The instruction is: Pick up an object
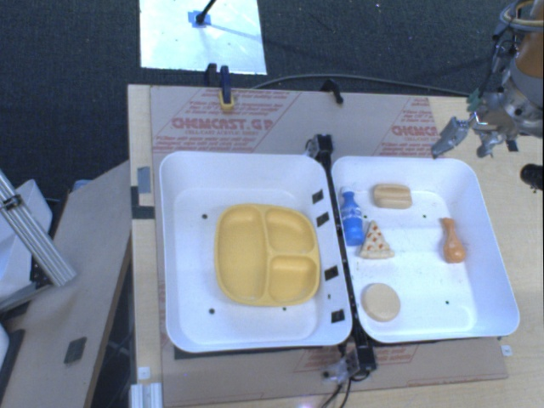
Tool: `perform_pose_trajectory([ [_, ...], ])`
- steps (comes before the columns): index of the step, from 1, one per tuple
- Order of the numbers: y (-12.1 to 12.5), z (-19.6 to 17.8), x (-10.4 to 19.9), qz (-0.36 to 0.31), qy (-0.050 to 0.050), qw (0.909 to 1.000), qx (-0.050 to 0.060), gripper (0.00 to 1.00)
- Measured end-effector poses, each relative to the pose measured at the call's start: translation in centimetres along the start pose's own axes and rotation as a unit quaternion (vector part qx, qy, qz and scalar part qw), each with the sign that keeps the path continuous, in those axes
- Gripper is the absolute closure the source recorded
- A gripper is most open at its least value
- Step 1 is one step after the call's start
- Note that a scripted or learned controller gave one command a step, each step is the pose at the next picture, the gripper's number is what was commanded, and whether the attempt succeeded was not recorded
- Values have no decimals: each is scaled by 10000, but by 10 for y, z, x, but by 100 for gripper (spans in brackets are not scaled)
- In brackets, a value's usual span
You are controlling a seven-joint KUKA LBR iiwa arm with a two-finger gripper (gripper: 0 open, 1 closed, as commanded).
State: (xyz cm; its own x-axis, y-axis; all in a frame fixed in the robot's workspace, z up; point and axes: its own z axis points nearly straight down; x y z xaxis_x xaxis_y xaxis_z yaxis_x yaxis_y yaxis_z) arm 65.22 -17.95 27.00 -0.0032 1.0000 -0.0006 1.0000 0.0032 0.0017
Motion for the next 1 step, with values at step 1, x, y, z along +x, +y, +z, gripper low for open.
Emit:
perform_pose_trajectory([
  [1,8,58,5,-16,4,10000,17,0],
])
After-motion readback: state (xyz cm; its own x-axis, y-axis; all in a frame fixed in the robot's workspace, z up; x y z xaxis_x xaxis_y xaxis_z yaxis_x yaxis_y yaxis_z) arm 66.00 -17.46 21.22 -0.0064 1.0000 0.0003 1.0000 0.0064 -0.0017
